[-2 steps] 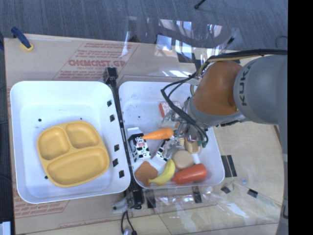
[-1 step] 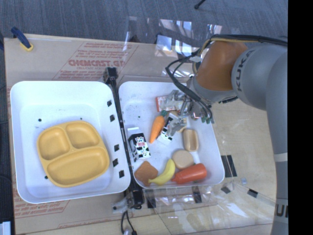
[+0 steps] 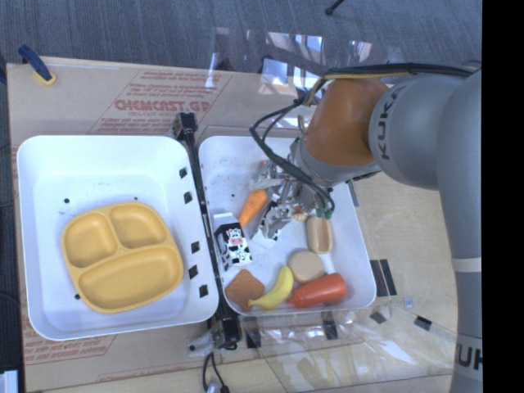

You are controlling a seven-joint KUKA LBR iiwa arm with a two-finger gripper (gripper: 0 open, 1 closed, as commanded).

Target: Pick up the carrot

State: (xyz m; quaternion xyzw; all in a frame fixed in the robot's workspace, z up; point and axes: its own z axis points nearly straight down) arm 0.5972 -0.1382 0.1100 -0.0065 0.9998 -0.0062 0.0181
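Carrot (image 3: 253, 206) lies in the right bin (image 3: 358, 244), just left of the tool (image 3: 277, 216).

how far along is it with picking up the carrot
Done: the arm has reached into the right bin, and the gripper is low beside the carrot. In hand: nothing visibly; the carrot lies on the bin floor next to the gripper. Left: closing on it and lifting it clear of the banana and other toy food.

A robotics lab: a grey arm (image 3: 426, 129) over 2 white bins (image 3: 33, 219) on a cardboard-covered bench (image 3: 147, 97), with toy food.
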